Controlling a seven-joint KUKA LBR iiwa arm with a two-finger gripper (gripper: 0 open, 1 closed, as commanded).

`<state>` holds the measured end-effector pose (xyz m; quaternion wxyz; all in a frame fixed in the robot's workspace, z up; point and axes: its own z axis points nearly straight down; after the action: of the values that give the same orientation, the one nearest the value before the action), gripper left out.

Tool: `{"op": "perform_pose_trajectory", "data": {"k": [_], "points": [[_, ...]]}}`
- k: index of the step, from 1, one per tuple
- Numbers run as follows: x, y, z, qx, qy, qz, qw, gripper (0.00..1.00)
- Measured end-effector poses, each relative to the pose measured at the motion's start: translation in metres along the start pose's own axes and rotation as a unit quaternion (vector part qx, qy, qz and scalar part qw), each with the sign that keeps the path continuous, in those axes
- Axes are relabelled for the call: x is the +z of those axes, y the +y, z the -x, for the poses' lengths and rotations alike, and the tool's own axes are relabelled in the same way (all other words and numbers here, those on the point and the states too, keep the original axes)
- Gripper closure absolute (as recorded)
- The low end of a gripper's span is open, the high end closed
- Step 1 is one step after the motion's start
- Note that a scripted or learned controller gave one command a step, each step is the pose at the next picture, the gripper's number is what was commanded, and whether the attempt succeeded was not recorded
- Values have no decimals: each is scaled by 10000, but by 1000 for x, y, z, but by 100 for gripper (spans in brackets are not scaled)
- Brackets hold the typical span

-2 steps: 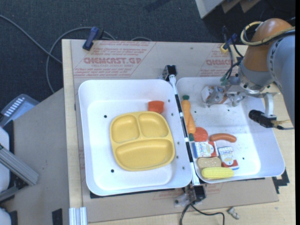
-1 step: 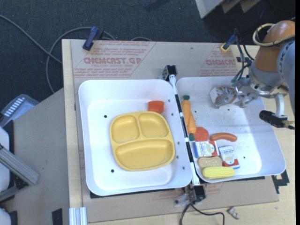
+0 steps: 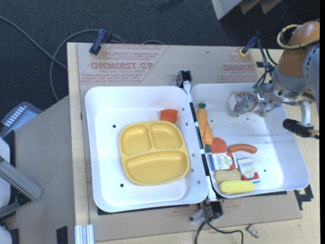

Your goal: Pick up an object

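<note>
My gripper (image 3: 242,104) hangs low over the far part of the right bin (image 3: 292,151), and I cannot tell from this slant how it is set or whether it has anything. Nearest to it, toward me and to the left, the carrot (image 3: 204,126) lies along the divider wall; it looks like light, stiff plastic, smooth and apt to roll, so I would take it across its middle. Nearer still sit the sausage (image 3: 242,148), a red slice (image 3: 219,145), two small cartons (image 3: 234,164), a bread piece (image 3: 227,176) and the corn cob (image 3: 235,187), crowded and touching. In the left bin (image 3: 101,136) a yellow tray (image 3: 153,152) and an orange block (image 3: 169,115) rest apart.
</note>
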<state>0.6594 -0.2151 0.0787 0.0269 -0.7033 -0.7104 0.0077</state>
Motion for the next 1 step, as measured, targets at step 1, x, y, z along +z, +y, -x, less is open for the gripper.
{"op": "perform_pose_trajectory", "data": {"k": [1], "points": [[0, 0, -2, 6, -30, 9, 10000, 0]]}}
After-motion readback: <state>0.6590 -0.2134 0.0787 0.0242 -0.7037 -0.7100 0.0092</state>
